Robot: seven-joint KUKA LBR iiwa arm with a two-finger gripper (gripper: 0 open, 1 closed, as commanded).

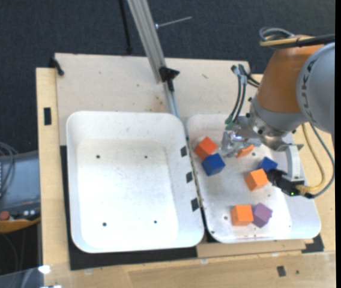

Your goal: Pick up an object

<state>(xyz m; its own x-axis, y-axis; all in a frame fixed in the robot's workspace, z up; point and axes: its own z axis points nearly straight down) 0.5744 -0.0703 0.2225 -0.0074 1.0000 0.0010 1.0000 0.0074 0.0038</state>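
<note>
Beside the pincer [238, 143], orange block [206, 147] touches blue block [213, 164].

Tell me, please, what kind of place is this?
Probably a robotics lab test bench, not a home or shop. A grey and orange robot arm reaches over two white bins on a plywood bench, the right one holding small coloured blocks, and an aluminium pole rises behind.

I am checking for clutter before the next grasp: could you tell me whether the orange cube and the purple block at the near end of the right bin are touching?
Touching. The camera view shows the orange cube and the purple block side by side with no bin floor visible between them.
</note>
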